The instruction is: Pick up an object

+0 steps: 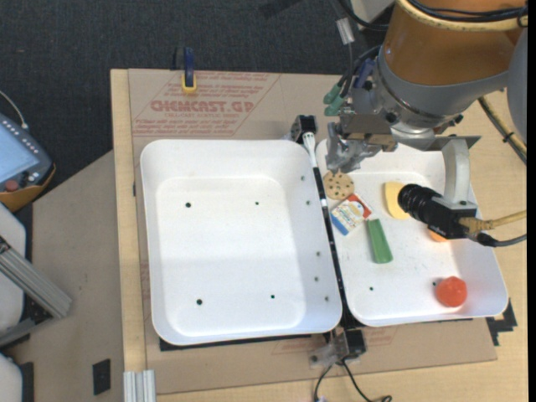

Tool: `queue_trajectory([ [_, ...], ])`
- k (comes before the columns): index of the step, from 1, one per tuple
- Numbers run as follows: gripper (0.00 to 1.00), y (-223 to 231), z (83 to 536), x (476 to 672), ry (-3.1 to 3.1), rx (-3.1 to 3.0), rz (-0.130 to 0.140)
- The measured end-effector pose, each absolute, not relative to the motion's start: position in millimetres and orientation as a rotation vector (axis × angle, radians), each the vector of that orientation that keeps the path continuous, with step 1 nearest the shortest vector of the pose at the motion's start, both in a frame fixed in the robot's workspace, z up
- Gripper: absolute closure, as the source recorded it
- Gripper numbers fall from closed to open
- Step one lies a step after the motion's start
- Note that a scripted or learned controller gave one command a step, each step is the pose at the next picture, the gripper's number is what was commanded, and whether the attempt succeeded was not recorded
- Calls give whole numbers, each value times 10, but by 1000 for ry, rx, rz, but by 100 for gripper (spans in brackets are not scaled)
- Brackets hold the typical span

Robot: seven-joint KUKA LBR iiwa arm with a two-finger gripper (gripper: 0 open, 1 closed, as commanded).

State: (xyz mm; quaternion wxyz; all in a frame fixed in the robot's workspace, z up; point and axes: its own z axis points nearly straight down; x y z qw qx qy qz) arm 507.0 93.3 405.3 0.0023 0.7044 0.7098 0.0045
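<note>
Pincer (339, 164) hung low over the right bin (419, 304), near its upper left corner, and its tips were too dark and crowded to say whether they were spread or clenched. Much of the bin's far side was hidden behind the arm's wrist. Just below the pincer lay a round cookie (337, 185), possibly touching it. Farther off were a small packet (349, 214), green stick (379, 241), yellow piece (393, 199) and red ball (451, 291).
</note>
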Motion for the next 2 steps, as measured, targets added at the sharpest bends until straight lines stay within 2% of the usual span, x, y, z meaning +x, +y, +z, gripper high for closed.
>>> queue_trajectory([
  [1,100,1306,4930,4931,2225,2211,18],
  [2,100,1721,5382,4786,2227,2213,11],
])
